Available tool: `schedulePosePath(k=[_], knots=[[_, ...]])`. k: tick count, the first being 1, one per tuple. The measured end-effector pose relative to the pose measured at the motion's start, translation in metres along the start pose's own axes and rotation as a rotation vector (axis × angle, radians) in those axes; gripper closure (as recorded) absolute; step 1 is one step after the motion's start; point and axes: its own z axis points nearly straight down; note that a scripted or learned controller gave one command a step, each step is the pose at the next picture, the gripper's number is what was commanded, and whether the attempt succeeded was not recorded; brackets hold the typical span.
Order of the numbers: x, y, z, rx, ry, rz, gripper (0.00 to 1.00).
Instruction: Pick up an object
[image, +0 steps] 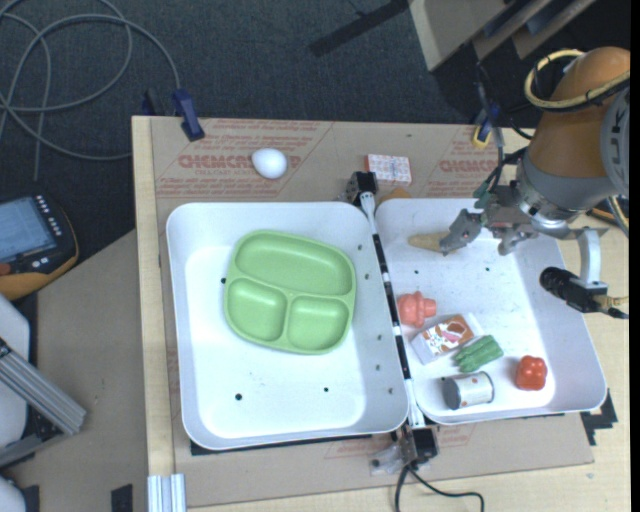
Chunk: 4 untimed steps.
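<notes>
Jaws spread wide, nothing between — gripper (484, 232) hovered over far part of right bin (570, 395); tan piece (425, 241) just left, red tomato (531, 372) near.

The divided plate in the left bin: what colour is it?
Light green, plain with no pattern. The divided plate shows clearly in the camera view, lying in the left bin.

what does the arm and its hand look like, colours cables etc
The arm is grey metal with a rounded orange band above the wrist, where a yellow cable loops. Its hand is dull grey with two dark fingers, one on each side.
</notes>
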Motion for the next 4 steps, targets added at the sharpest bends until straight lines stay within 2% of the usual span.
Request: schedulePosePath(k=[1,2,3,4], knots=[[-0.004,-0.071,0.106,-0.001,-0.001,0.001,0.0],[-0.004,-0.07,0.096,-0.005,-0.001,0.002,1.0],[-0.004,-0.07,0.096,-0.005,-0.002,0.002,0.0],[-0.016,-0.124,0.1,0.0,0.0,0.002,0.0]])
